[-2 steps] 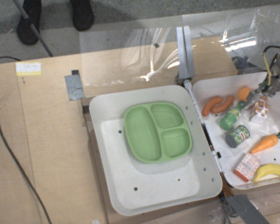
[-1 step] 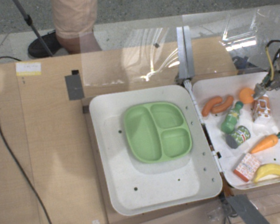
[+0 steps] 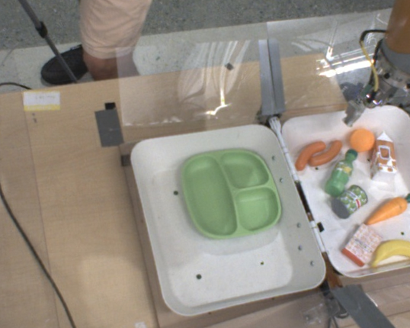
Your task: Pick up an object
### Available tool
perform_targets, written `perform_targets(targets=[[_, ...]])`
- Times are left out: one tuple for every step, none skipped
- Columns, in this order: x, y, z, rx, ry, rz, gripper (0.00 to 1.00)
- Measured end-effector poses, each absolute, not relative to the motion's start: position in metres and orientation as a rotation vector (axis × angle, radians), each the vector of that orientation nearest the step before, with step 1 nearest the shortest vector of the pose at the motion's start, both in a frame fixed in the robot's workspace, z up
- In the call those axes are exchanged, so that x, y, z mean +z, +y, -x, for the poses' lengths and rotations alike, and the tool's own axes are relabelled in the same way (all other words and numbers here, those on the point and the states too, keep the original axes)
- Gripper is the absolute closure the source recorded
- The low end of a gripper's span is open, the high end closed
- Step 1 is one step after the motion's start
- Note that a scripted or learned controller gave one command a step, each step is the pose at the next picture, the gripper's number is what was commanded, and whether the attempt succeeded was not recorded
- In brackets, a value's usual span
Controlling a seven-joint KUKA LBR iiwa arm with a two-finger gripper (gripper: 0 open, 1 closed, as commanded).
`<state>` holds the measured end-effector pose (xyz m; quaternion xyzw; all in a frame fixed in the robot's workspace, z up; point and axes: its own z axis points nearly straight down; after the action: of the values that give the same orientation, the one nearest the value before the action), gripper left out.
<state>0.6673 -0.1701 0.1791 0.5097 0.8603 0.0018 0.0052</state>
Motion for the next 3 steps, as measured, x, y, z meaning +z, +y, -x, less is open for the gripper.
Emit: perform_targets(targets=[[0.179,-0.17,-0.667,0.005,2.694,-1.596,0.0],[0.094,-0.225,-0.664,-0.005,2.684,-1.644,0.0],[0.109,-0.227,-0.667,-0.003,2.669,-1.632,1.0]])
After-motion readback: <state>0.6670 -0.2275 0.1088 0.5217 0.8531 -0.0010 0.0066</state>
